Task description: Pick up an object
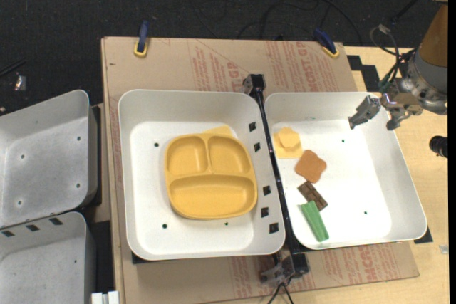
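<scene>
The right bin (pixel 370 174) holds a pale yellow piece (pixel 288 141), an orange-brown piece (pixel 311 166), a small dark brown piece (pixel 312 195) and a green stick (pixel 314 221), all along its left side. My gripper (pixel 378 114) hangs over the bin's upper right corner, well to the right of these objects. Its two fingers are spread apart with nothing between them. A yellow compartment tray (pixel 211 176) lies in the left bin (pixel 142 153).
The divider between the bins (pixel 269 167) carries black clips. Cardboard (pixel 214 60) lies under both bins, held by clamps at the back. Two white bin lids (pixel 43 146) sit off to the left. Cables run over the dark floor behind.
</scene>
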You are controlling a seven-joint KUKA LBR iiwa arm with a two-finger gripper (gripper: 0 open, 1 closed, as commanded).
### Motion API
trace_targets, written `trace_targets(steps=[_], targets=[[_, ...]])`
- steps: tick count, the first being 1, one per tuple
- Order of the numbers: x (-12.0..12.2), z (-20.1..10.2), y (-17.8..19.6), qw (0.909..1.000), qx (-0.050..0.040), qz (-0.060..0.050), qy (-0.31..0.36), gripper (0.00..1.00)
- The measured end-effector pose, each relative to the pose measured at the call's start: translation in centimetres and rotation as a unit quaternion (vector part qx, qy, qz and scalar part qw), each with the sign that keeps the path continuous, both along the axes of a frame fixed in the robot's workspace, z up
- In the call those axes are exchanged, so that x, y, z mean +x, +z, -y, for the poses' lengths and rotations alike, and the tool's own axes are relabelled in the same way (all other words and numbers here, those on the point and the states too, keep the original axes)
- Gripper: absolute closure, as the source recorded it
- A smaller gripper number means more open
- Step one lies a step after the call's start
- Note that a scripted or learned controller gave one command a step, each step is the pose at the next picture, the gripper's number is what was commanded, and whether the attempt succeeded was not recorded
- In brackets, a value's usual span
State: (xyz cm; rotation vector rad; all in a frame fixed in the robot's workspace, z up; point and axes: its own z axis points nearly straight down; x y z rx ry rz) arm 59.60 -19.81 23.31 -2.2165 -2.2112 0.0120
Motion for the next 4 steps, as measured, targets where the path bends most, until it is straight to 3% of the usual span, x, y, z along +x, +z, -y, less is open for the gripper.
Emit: trace_targets(steps=[1,4], targets=[[0.3,-0.1,0.8,1.0000,-0.0015,0.007,0.002,0.00],[-1.4,-0.5,-14.3,1.0000,-0.0012,0.007,0.000,0.00]])
